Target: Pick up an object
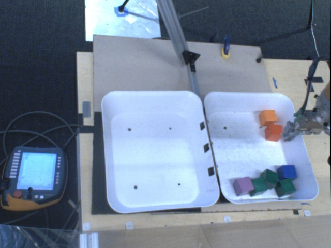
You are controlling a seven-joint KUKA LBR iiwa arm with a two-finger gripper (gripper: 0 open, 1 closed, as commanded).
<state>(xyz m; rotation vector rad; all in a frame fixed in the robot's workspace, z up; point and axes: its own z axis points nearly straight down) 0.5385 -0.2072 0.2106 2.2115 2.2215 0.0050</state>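
Orange cubes (270,125) near right bin's (227,118) rim, beside end effector (290,132).

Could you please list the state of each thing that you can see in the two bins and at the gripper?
Gripper: low at the right bin's right side, beside the red-orange block.
Orange block: resting, free.
Red-orange block: resting, next to the gripper.
Pink block, green blocks, blue block: clustered at the near edge.

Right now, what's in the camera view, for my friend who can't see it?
The gripper sits at the right bin's right edge beside two orange blocks. Purple, green and blue blocks cluster in that bin's near corner. Another white bin lies alongside on the left.
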